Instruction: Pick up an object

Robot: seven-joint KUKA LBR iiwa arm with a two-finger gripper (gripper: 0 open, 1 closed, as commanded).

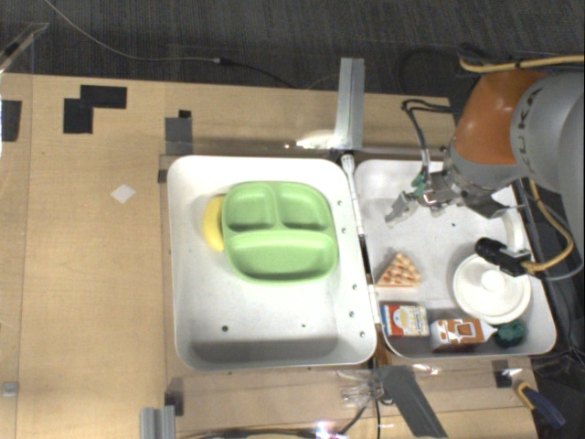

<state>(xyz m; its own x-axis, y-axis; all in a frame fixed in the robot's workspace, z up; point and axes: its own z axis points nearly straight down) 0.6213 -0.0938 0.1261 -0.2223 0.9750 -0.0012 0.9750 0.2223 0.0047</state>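
My gripper hangs over the upper left part of the right bin, pointing down and to the left, with nothing seen in it. Below it, a short way off, lies a toy pizza slice. A white bowl stands at the bin's right side. Along the front wall lie a small red and blue carton, a brown carton and a small green object.
The left bin holds a green divided plate with a yellow object partly under its left edge. A metal post stands behind the wall between the bins. The arm's orange band is above the right bin's back corner.
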